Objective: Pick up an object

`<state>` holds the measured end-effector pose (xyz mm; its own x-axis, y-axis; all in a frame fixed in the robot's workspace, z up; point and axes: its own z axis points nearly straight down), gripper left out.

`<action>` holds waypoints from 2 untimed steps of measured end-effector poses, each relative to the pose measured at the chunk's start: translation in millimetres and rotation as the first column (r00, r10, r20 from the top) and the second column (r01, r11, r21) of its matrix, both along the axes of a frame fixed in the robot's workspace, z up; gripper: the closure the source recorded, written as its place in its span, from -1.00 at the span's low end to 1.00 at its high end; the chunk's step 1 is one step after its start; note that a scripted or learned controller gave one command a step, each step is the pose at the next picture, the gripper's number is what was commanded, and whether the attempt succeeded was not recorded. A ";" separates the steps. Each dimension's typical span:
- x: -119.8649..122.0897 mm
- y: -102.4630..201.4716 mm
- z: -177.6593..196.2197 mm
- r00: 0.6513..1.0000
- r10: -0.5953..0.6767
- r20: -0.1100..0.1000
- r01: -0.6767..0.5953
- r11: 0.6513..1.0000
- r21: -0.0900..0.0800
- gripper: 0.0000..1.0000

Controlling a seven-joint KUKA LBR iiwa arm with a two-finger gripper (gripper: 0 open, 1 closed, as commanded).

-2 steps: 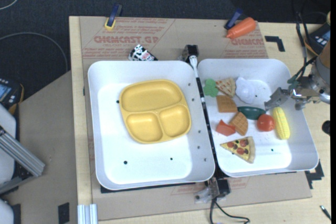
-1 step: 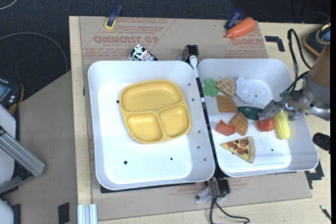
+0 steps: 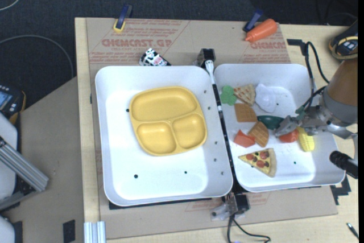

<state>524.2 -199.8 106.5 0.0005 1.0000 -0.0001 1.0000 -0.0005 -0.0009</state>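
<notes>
While the jaws [image 3: 288, 128] sit low among toy food in the right bin [image 3: 284, 179], I cannot tell their state

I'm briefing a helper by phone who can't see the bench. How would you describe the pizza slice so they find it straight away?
Look in the right white bin, the one crowded with toy food. Near its front edge lies the pizza slice, a tan wedge with red dots. It is the only triangle with toppings, lying apart, in front of the plain brown toast pieces.
</notes>
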 end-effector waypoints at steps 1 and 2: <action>4.1 -3.7 -14.0 1.000 -0.002 0.012 0.002 1.000 -0.008 -1.00; 6.3 -4.4 -0.8 1.000 0.000 0.021 0.001 1.000 -0.011 1.00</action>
<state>530.5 -204.2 105.7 0.0012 0.9999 -0.0115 0.9998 -0.0009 0.0204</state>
